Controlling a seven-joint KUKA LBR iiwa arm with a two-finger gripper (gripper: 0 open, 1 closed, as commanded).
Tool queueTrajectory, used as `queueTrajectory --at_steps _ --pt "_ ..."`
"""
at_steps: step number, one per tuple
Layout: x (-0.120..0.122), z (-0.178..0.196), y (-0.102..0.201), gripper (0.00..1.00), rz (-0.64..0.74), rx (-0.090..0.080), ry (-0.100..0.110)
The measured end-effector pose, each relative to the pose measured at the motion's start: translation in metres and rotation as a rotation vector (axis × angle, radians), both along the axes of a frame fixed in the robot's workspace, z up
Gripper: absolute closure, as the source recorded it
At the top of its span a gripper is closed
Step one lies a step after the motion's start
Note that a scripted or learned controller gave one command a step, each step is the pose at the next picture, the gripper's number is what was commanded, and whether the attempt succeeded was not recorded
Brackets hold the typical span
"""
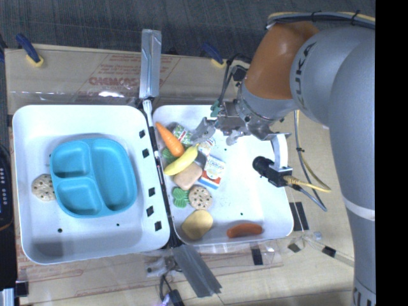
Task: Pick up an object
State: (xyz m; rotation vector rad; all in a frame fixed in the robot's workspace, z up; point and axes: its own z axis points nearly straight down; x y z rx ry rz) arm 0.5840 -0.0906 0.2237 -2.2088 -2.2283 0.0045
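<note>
My gripper [217, 132] hangs over the upper middle of the right bin [274, 203], open, with nothing between its fingers [204, 129]. Just left of and below it lies a cluster of toy food: an orange carrot [169, 139], a yellow banana [181, 160], a small white carton [215, 169], a tan bread piece [188, 176] and a green-and-white packet [182, 132]. Lower down are a chocolate-chip cookie [200, 198], a green item [180, 197], a yellowish potato [197, 223] and a brown sausage [245, 230].
The left bin [25, 126] holds a blue divided plate [94, 176] and a second cookie [43, 187] at its left wall. A black part [268, 169] of the arm hangs over the right bin's right half. The grey arm [331, 75] covers the bench at the right.
</note>
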Motion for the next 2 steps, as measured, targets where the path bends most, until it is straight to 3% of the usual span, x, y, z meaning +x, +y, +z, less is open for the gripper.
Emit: queueTrajectory --at_steps 1,2 --pt "0.001 -0.117 -0.047 0.00 -0.080 -0.002 -0.006" --pt "-0.058 -0.123 -0.092 0.00 -0.172 -0.004 -0.024"
